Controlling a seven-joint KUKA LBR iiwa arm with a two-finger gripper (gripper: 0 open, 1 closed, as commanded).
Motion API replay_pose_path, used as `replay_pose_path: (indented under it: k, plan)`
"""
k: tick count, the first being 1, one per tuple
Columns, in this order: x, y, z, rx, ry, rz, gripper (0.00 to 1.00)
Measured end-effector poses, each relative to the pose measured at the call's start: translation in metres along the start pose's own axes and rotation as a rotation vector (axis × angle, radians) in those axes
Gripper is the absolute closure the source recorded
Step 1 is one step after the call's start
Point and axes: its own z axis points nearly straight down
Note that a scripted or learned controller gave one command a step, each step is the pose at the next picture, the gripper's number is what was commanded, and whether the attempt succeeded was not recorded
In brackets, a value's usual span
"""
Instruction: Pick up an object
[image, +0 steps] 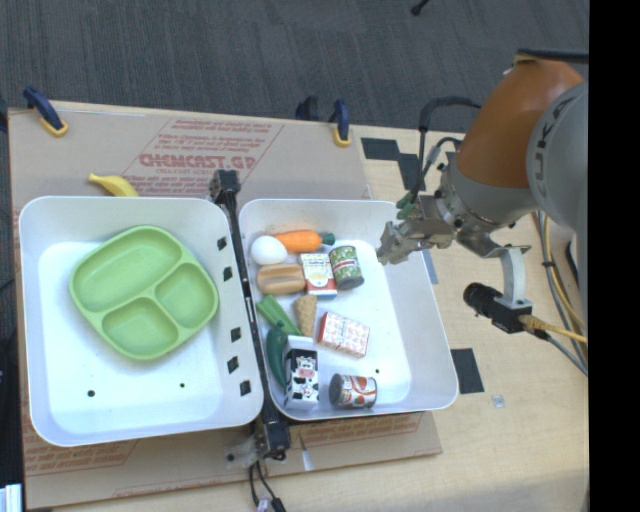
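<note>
Plate (143, 290) in left bin (40, 400)

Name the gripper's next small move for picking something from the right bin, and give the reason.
Probably shift the gripper left and down toward the green can. It hangs over the right bin's upper right edge, beside the pile rather than over it, with nothing between its fingers, and that can is the nearest item.

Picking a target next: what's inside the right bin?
The right bin holds a carrot, egg, hot dog, green can, red-patterned box, cow-print carton and a tipped can. Green vegetables lie partly covered along its left wall.
</note>
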Motion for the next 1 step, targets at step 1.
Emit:
replay_pose_path:
  k: [1]
  plan:
    - [0.0002, -0.0002, 0.0005, 0.001, 0.001, 0.0, 0.0]
